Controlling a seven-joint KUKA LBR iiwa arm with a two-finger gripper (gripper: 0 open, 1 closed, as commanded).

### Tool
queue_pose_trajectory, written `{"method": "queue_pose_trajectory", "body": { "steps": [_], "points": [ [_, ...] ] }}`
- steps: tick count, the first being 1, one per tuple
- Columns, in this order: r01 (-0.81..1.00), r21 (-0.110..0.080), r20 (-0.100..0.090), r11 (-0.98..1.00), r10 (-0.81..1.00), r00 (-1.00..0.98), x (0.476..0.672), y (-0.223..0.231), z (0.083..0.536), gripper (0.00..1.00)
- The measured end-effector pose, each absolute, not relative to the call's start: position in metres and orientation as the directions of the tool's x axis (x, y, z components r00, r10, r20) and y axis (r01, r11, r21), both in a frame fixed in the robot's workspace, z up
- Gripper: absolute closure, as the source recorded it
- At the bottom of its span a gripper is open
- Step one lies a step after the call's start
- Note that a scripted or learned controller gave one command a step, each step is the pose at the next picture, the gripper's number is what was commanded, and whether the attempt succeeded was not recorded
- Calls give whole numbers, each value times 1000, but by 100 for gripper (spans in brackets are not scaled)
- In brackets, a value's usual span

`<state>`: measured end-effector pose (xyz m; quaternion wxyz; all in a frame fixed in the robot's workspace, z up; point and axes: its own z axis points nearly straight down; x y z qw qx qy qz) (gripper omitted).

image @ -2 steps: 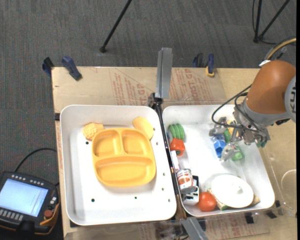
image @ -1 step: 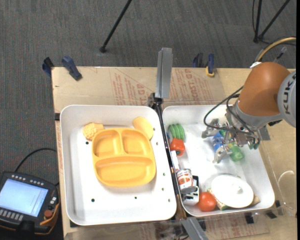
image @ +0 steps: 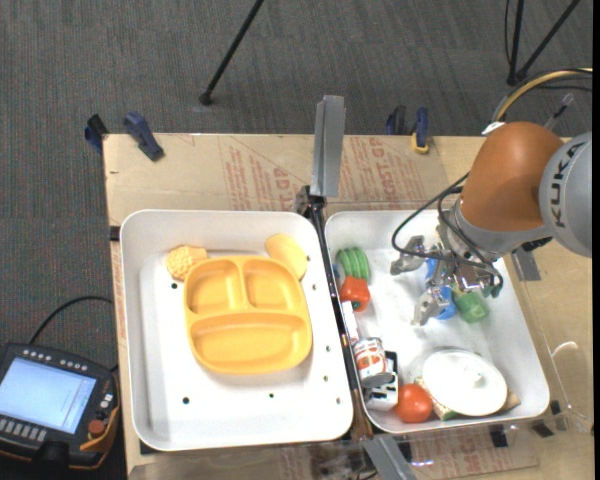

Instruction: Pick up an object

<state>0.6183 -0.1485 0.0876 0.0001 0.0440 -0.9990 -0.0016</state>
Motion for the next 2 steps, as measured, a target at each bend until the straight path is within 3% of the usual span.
{"method": "queue_pose_trajectory", "body": {
  "steps": [1,2],
  "points": [
    [-176,2,0,984,-176,-984,598,-197,88,0],
    [-176,3,-4,984,-176,-984,600,-196,99,100]
  ]
}}
